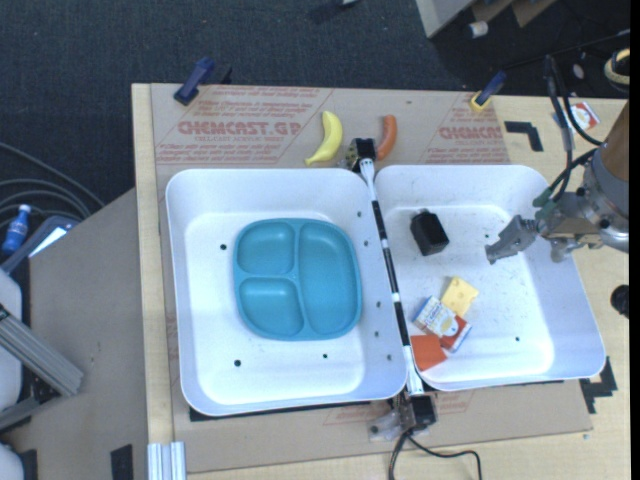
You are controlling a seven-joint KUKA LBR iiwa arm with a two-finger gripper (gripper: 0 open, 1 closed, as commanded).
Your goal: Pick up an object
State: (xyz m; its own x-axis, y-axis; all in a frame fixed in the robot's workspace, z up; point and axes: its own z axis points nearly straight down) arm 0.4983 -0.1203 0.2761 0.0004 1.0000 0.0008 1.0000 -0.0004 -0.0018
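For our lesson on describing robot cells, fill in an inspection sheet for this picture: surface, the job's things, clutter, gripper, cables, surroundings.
Surface: bench bearing two white bins, the left bin and the right bin, side by side.
Job's things: in the right bin, a black block, a yellow piece, a blue-and-white packet and a red-orange piece, the last three bunched together.
Clutter: a blue divided plate in the left bin; a toy banana and an orange item on the bench behind the bins.
Gripper: gripper over the right bin, right of the black block, nothing seen between its fingers.
Cables: a cable at the front edge.
Surroundings: dark carpet.
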